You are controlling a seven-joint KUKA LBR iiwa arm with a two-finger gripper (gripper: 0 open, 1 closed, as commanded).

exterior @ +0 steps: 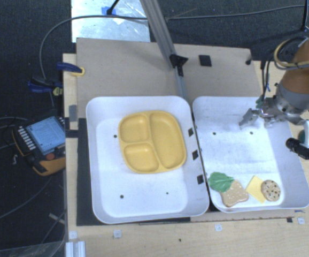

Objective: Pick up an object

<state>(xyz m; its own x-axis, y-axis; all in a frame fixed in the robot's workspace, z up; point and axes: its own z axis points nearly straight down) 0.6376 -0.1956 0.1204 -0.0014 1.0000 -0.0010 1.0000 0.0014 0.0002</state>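
Two white bins sit side by side on the brown surface (122, 68). The left bin (103, 197) is the big one with the yellow plate (151, 141) in its middle. The plate has three parts, one long part on the right and two small ones on the left. The right bin (234, 149) has a lot of bare white floor.

The grey and orange arm (303, 74) comes in from the right, over the far right side of the right bin. Its jaws (253, 116) hang over the far part of that bin, and I cannot tell if they are spread or pressed together. Nothing sits between them that I can see.

All the toy food lies in the near end of the right bin, well apart from the jaws. The slice of toast (234, 195) is in the middle of the row. The green leaf (219, 181) touches the toast on its left. The yellow cheese slice (255, 188) lies just right of the toast. The round cookie (271, 190) sits on the cheese's right edge, nearest the bin's right wall.
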